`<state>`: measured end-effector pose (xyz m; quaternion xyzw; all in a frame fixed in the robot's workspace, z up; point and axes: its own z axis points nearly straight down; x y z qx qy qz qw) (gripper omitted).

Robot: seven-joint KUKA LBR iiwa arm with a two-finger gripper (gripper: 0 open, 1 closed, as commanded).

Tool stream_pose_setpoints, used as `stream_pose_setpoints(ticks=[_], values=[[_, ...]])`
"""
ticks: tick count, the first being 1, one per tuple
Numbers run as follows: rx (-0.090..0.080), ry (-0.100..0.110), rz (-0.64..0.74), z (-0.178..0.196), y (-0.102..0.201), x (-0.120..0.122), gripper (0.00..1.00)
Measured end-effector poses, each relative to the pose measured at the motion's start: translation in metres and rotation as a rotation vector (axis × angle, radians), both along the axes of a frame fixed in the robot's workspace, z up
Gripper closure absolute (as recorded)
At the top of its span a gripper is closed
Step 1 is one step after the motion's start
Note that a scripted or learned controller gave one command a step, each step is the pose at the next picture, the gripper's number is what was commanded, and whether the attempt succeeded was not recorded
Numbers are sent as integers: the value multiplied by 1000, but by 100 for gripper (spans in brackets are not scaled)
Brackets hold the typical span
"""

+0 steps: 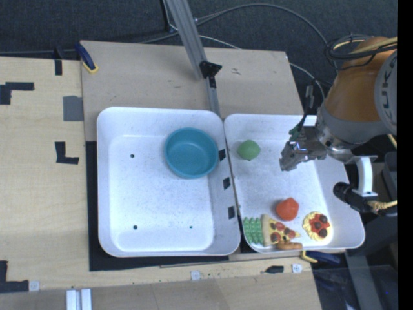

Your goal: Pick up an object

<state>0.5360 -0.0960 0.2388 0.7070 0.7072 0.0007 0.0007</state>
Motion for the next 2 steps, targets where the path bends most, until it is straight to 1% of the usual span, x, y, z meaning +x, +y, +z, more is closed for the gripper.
stream_pose_setpoints(ticks=[1,2], values=[[0,4,4,-13,51,17,100],[1,3,4,-15,95,40,100]])
